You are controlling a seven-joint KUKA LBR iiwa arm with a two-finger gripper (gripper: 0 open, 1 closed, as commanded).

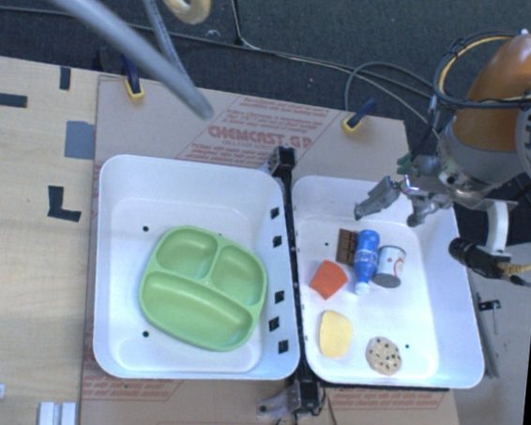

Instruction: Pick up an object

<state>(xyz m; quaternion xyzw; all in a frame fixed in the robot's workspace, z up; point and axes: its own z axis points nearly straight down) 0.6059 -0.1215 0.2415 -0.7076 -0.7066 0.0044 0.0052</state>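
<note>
1. Objects for picking lay together in the right bin; nearest my camera sat a speckled cookie, close to the front wall.
2. Just left of it I saw a pale yellow piece, lying flat on the bin floor.
3. Farther in, an orange block rested by the divider side, tilted like a diamond.
4. Beside it a blue bottle lay on its side, white cap pointing toward me, with a brown bar touching its left flank.
5. A small can lay just right of the bottle, touching or nearly touching it; I could not tell which.
6. In the left bin a green divided plate sat flat, three compartments showing.
7. Beyond the cluster, the gripper hung over the far end of the right bin, its two fingers spread apart with nothing between them.
8. The arm, orange band showing above the wrist, came in from the right.
9. Both bins stood on a cardboard sheet on the bench.
</note>
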